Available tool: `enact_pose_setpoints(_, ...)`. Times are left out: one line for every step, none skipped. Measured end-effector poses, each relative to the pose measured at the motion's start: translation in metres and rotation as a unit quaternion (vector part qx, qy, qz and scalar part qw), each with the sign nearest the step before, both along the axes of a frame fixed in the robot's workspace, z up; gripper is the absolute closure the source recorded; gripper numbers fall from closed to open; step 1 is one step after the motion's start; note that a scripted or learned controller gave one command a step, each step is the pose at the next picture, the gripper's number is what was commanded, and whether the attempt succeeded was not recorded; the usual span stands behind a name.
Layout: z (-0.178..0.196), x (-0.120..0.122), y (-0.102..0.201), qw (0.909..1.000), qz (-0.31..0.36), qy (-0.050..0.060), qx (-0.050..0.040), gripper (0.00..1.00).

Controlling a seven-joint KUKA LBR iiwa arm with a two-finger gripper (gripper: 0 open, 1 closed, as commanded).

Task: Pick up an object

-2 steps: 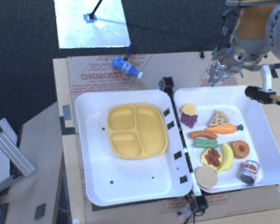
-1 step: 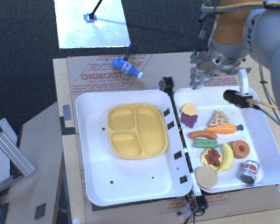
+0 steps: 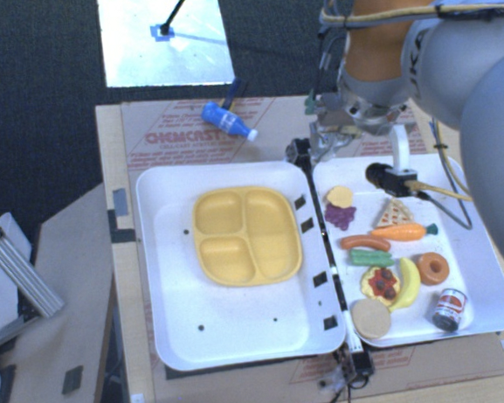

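From my remote station I look down at a slant on a bench point(image 3: 125, 251) that carries two shallow white bins side by side. The left bin point(image 3: 171, 326) holds a yellow divided plate point(image 3: 244, 235). The right bin point(image 3: 489, 307) holds a scatter of toy food: a purple grape bunch point(image 3: 340, 216) with a pale yellow piece point(image 3: 340, 196) just above it, a pizza slice point(image 3: 393, 213), a carrot point(image 3: 401, 232), a hot dog point(image 3: 366, 244), a banana point(image 3: 408, 283), a doughnut point(image 3: 432, 268), a small pizza point(image 3: 380, 284), a round tan cookie point(image 3: 372, 318) and a small can point(image 3: 449, 309). A blue bottle point(image 3: 226, 120) lies on the cardboard behind the bins. The grey arm point(image 3: 467, 54) with its orange band reaches in from the right, and the end effector point(image 3: 327, 139) hangs over the far edge of the right bin, near the divider between the bins. I cannot tell whether it is released or clenched, since that area is dark and cluttered, and I see nothing held in it. I judge that the task has barely started: every toy lies in the bin, none is lifted. The grapes and the yellow piece lie nearest below it, so choosing a target, descending, closing and lifting all seem left to do.
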State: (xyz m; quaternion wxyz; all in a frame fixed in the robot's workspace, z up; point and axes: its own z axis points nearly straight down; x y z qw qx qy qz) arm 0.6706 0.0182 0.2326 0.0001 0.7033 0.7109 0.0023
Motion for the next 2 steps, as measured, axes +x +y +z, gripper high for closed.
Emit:
enact_pose_setpoints(-0.017,-0.006,0.058,1.0,0.0,0.002,-0.0001,1.0)
enact_pose_setpoints(0.001,-0.009,0.061,1.0,-0.002,0.0,-0.0009,1.0)
